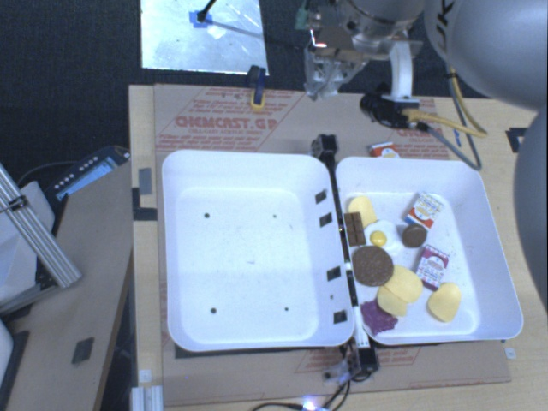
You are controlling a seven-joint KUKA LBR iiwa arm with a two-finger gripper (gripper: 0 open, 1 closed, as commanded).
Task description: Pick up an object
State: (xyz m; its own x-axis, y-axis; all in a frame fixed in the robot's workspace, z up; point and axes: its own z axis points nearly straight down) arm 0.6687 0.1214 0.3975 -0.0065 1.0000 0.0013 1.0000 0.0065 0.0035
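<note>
We saw the gripper (324,80) hanging high beyond the far edge of the right bin (490,229), holding nothing we could see, its spread impossible to tell, while the round brown cookie (373,265) lay well toward the camera, near the bins' divider.
</note>
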